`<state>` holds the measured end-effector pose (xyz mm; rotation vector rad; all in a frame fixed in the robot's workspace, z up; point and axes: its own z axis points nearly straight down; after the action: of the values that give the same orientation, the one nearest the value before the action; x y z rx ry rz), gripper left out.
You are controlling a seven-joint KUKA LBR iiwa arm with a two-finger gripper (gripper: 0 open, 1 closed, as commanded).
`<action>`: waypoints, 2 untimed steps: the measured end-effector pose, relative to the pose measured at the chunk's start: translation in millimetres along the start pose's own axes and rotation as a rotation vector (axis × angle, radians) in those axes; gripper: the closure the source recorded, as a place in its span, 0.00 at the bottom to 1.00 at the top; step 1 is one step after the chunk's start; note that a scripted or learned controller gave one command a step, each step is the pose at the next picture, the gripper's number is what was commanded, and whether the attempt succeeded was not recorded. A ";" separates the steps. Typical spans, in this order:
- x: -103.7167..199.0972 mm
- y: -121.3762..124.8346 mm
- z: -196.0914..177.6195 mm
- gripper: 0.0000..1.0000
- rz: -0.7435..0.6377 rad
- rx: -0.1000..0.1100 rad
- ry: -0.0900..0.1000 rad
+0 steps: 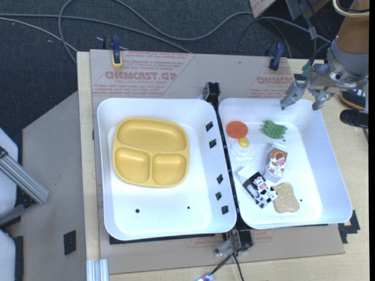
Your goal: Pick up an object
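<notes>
Pincer (304, 100) open and empty above the far edge of the right shallow white bin (328, 174).

Fingers spread apart, nothing between them. Just below and left of pincer: green leafy toy (273, 129). Farther left: flat orange-red disc (237, 129) with a small yellow piece (244, 142) beside it. Below pincer, mid-bin: small brown-and-white carton (276, 162); nearer the front, a black-and-white patterned block (261, 189) and a tan bread-shaped piece (286, 198). Well to the left, in the left white bin (111, 204): yellow three-compartment plastic tray (151, 151). Both bins on the brown desk (170, 75).
</notes>
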<state>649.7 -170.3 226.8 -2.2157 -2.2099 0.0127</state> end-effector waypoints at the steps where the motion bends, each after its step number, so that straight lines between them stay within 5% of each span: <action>1: 0.4 2.7 -8.4 0.00 -0.003 -0.014 -0.003; 2: 5.7 -5.6 41.0 0.00 -0.003 -0.009 -0.001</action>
<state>643.5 -164.4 185.9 -2.2174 -2.2181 0.0044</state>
